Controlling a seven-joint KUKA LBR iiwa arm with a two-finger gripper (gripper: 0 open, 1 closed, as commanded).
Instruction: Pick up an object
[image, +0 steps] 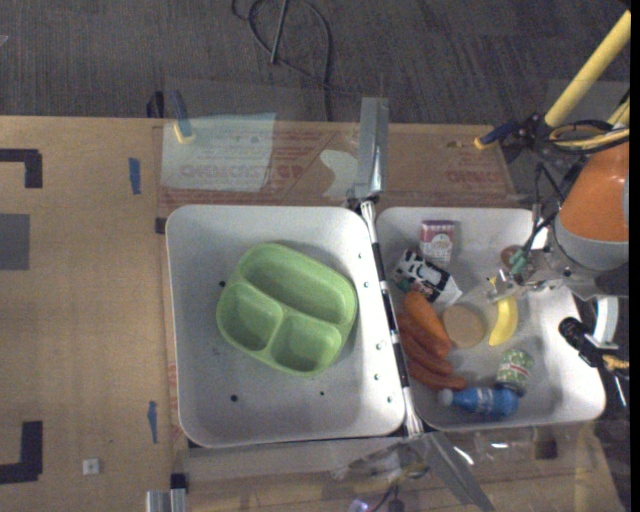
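Two white bins (190, 300), cardboard-topped bench (80, 300), grey carpet (120, 50)

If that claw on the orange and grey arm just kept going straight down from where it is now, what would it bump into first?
Most likely the banana: the gripper hangs over the right bin just above it in this slanted view. The tan round lid lies right beside it, and depth is hard to judge, so it could touch that instead.

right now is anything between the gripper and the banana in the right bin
Nothing visible stands between them. The gripper sits right over the upper end of the banana in the right bin. The nearest neighbours, a tan round lid on its left and a small green can below it, lie beside the banana, not over it.
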